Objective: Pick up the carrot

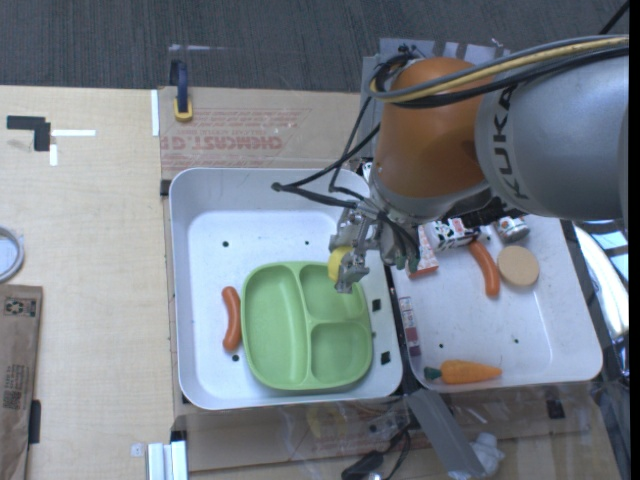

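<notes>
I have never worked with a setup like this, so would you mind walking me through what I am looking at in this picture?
One camera fixed above a bench looks down at a slant. The big grey and orange shape is a robot arm reaching in from the right; at its tip is a two-finger gripper, hanging over the left bin with something small and yellow at its fingers. In that bin lie a green divided plate and a sausage. The right bin holds the carrot near its front edge, another sausage, a round tan disc and a small packet. The carrot lies untouched.
</notes>
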Motion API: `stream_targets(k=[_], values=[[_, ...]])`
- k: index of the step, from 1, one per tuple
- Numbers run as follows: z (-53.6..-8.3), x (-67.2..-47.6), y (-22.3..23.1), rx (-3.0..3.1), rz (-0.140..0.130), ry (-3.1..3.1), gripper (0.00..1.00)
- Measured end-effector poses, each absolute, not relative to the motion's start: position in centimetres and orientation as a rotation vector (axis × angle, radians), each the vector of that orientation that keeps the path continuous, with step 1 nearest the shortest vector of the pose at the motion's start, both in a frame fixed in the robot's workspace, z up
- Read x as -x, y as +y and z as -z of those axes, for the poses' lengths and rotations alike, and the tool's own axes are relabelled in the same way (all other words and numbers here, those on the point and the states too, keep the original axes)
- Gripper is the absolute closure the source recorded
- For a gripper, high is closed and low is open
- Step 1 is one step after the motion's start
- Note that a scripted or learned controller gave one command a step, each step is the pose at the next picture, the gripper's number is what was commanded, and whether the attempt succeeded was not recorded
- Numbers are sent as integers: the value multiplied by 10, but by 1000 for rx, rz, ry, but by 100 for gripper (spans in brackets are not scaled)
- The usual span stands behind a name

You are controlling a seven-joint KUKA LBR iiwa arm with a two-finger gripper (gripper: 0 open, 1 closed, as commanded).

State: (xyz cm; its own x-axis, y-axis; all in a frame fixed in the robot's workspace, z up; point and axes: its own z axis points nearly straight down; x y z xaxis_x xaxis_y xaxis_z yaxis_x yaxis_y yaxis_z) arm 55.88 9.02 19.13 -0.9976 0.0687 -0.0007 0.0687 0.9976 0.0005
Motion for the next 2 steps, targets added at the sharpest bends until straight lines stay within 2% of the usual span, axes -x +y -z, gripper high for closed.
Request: stream_targets(k=[1,2], values=[[-198,-633,10,63,0,3137,100],[-192,-585,36,-318,0,3124,100]])
